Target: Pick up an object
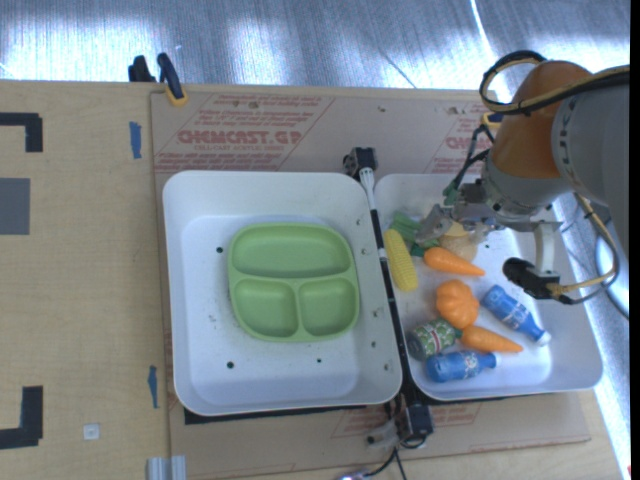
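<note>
Orange carrot [453,261] lies in the right bin [580,368], just below the gripper [452,218] | jaws: cannot tell whether released or clenched | advice: descend centred; avoid the corn [401,259]; close squarely

Robot lab: arm [570,138] w/ bins [190,268] on bench.
</note>
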